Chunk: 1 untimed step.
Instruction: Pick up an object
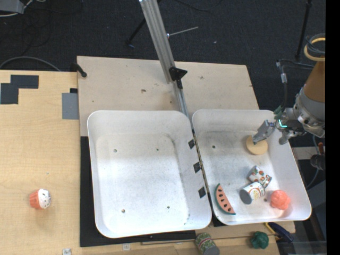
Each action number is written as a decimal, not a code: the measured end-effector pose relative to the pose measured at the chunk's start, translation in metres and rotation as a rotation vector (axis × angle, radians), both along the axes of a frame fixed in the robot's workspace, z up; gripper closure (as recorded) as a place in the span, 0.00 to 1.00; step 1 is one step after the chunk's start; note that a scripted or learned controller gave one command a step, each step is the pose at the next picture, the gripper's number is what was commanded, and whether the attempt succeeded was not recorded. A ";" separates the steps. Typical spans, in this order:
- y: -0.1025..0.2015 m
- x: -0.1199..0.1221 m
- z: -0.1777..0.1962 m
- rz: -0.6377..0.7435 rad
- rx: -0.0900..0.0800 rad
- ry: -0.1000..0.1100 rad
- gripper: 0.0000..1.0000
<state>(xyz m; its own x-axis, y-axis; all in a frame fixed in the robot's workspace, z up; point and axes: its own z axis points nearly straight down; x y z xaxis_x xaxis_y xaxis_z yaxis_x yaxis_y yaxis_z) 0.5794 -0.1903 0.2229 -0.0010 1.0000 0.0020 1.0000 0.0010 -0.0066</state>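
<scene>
Four candidate objects lie in the right bin (pixel 297 166): watermelon slice (pixel 224 200), tan disc (pixel 257 145), printed can (pixel 255 189), orange ball (pixel 280 200). The disc looks light and rigid, best pinched across its edges. Above it, end effector (pixel 275 132) is spread wide, holding nothing.

In the right-hand shallow white bin (pixel 226 126) lie four things. A flat, round tan disc (pixel 257 145) rests near the far right wall. Toward the near right corner sits an orange-pink ball (pixel 279 200), and just beside it, on its left, a small printed cylindrical can (pixel 255 189) lies on its side. A watermelon-slice toy (pixel 223 199), red with a green rind, lies flat near the bin's left wall.
</scene>
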 end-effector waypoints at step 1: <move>0.000 0.001 0.002 0.001 -0.001 -0.004 0.00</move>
<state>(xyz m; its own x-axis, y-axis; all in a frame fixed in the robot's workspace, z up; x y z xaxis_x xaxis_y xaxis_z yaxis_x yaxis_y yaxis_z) 0.5803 -0.1904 0.2251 -0.0017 1.0000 0.0010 1.0000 0.0017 -0.0027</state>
